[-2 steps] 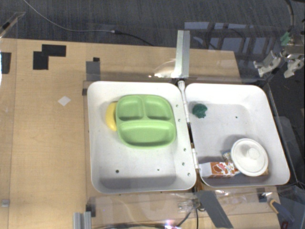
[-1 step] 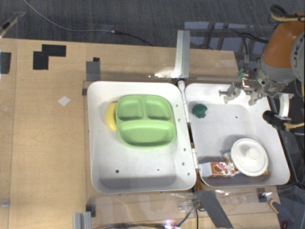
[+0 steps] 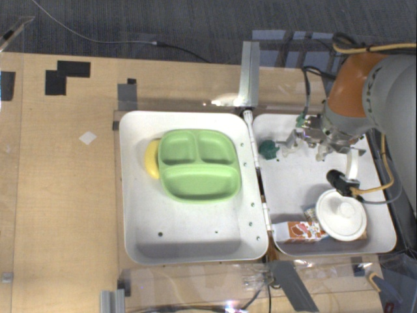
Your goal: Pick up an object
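A pale wooden worktop (image 3: 58, 194) carries 2 shallow white bins. The left bin (image 3: 189, 237) holds a green divided plastic plate (image 3: 197, 163) over a yellow object (image 3: 151, 160). The right bin (image 3: 293, 194) holds a small dark green object (image 3: 268, 150), a white round lidded cup (image 3: 340, 217) and a red-and-white packet (image 3: 301, 231). The pincer (image 3: 313, 142) hovers above the right bin's far side, near the green object; I cannot tell its opening. This looks like the approach step; next, descend squarely over one item.

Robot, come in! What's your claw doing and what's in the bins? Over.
Gripper over right bin, nothing seen held. Green toy beside it; white lid and packet nearer front. Green tray on yellow thing, left bin.
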`<state>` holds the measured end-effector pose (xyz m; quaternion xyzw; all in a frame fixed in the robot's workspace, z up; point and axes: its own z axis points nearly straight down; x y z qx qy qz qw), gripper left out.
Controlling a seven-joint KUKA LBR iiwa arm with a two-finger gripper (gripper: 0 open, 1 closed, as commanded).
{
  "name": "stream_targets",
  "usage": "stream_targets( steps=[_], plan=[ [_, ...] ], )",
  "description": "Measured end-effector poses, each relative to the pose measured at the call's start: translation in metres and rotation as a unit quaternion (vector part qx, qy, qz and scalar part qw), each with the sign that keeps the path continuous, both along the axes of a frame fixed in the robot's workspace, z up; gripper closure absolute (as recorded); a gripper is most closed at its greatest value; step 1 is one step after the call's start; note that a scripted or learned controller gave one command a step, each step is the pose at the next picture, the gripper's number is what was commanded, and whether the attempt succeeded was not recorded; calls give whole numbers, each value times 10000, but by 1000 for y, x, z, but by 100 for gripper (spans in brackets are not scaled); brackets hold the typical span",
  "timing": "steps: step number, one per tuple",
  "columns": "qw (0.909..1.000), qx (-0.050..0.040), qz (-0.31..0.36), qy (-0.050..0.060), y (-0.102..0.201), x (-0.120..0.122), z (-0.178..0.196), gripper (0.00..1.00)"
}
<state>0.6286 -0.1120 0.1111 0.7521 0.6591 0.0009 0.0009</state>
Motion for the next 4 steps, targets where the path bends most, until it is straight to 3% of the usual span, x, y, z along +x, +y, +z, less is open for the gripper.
stream_targets(
  steps=[1, 2, 3, 4],
  plan=[
    [9920, -11, 1263, -22, 7, 37, 81, 0],
    [9884, -8, 1519, -16, 14, 42, 43, 0],
    [9678, -23, 2518, -36, 23, 31, -22, 0],
    [9677, -20, 2519, -33, 23, 31, -23, 0]
  ],
)
